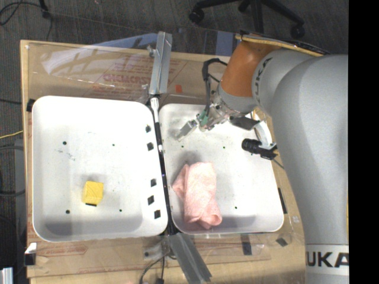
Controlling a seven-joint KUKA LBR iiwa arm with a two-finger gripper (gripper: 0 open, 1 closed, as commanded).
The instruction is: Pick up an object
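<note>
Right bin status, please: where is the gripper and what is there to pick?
Gripper over right bin's far-left part, nothing between its fingers. Pink cloth lies nearer, untouched. Yellow block in left bin.

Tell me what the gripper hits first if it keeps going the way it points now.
Probably the bare floor of the right bin near its upper-left corner. The gripper points away from the pink cloth. Depth is unclear.

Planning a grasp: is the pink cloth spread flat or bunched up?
Bunched: the pink cloth lies in a folded, wrinkled heap in the right white bin.
</note>
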